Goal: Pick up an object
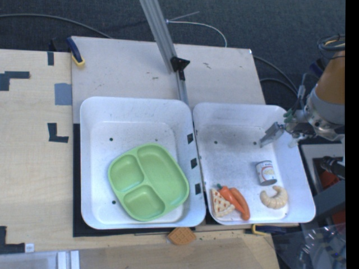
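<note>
In the right bin (235, 122) lie a small can (266, 172) with a grey and red label, a pale shrimp-shaped toy (274, 197), an orange carrot (238, 201) and a waffle-like wedge (221, 204) beside it. My gripper (273, 133) hangs over the bin's right part, above and up from the can, with nothing seen between its fingers. The arm's grey wrist and orange band (332, 83) are at the right edge.
The left bin (95, 116) holds a green divided plate (148, 181). A slanted metal pole (160, 27) rises from the bins' far edge. A brown cookie-like piece (181, 236) lies on the bench in front of the bins. A blue and yellow clamp (75, 51) sits at the far left.
</note>
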Tool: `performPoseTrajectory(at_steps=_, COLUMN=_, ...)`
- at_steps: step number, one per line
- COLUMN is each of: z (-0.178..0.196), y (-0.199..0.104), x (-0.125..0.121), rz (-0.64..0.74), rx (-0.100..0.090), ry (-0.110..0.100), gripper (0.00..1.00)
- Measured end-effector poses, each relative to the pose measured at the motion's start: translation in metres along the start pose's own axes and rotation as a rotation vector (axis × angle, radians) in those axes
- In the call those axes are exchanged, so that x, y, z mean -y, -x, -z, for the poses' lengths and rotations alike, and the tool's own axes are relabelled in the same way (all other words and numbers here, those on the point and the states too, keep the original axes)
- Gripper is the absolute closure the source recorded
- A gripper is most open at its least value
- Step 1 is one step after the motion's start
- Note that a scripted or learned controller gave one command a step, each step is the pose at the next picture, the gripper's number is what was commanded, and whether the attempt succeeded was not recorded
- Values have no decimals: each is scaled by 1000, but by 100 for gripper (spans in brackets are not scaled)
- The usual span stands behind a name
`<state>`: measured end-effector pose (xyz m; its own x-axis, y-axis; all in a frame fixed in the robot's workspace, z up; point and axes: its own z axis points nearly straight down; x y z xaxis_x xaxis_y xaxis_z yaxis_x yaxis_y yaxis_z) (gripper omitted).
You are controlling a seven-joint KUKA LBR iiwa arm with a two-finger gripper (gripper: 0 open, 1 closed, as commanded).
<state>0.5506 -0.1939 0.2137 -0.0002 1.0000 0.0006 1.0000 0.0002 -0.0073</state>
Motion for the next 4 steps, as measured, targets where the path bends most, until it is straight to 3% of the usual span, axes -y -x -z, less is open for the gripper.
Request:
performPoseTrajectory(at_steps=2, z=-119, y=-3, x=1, rz=1, rx=-1, ry=0, gripper=0)
performPoseTrajectory(at_steps=3, z=-106, y=-3, x=-1, rz=2, rx=0, ry=4, gripper=100)
performPoseTrajectory(at_steps=4, z=-60, y=3, x=-7, rz=1, rx=2, ry=10, gripper=100)
